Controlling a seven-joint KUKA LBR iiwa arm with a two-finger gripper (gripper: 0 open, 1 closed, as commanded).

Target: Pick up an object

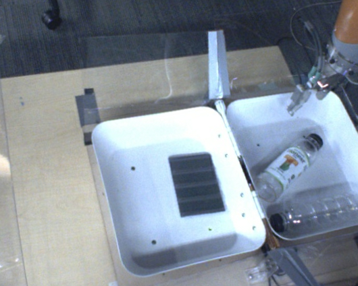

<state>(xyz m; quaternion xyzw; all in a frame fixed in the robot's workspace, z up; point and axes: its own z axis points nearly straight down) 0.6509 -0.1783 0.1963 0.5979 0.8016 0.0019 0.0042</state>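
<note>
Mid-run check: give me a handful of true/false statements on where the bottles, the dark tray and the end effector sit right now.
1. The labelled bottle lies on its side in the right bin. True.
2. The clear bottle stands upright in the left bin. False: it lies on its side along the right bin's near wall.
3. The dark ridged tray lies in the left bin. True.
4. The end effector grips the labelled bottle. False: it is over the right bin's far right corner, apart from both bottles.
5. The two bottles lie in different bins. False: both are in the right bin.
</note>
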